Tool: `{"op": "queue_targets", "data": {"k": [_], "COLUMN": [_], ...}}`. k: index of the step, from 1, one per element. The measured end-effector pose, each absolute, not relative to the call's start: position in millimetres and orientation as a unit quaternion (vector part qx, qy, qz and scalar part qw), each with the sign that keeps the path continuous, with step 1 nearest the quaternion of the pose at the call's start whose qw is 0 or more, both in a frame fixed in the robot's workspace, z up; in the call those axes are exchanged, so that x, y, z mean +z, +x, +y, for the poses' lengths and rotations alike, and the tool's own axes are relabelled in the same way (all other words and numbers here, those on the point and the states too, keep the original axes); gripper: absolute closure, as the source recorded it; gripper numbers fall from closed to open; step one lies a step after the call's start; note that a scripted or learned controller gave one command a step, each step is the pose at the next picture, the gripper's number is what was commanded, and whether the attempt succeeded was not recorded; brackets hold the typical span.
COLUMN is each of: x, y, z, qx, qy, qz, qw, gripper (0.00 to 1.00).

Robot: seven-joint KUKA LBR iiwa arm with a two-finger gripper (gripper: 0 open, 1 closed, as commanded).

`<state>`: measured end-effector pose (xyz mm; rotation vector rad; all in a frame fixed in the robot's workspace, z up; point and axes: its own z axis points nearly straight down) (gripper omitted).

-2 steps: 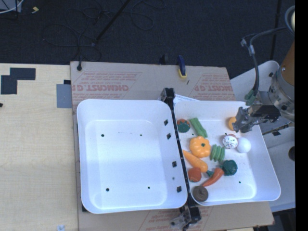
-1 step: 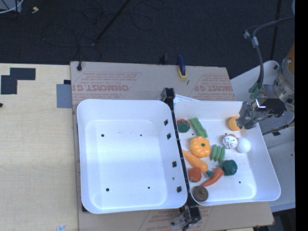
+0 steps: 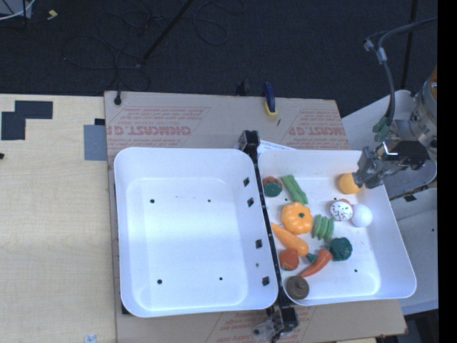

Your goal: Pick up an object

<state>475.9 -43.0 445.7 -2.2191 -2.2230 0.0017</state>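
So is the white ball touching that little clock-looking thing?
Touching, it seems: in the camera view the white ball sits right against the small clock, no gap between them.

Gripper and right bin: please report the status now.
Gripper low at right bin's far right edge, beside small orange ball; grip unconfirmed. White ball and speckled ball close by. Other toys crowd the bin's left half.

- Dark carpet [image 3: 214, 41] covers the floor at the far side, with thin cables [image 3: 107, 41] trailing across it.
- A pale wooden bench top [image 3: 50, 227] runs along the left, marked with dark squares [image 3: 28, 116].
- Brown cardboard sheet [image 3: 186, 123] with red print lies flat on the bench.
- Light is even and soft.
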Motion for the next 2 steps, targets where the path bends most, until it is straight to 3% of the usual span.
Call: {"op": "queue_targets", "data": {"k": [1, 2], "x": [463.3, 522.2], "y": [475.9, 476.1], "z": [-41.6, -44.8], "qx": [0.0004, -0.0010], "qy": [-0.706, -0.706], "qz": [-0.708, -0.708], "qw": [0.000, -0.001], "gripper": [1.00, 1.00]}}
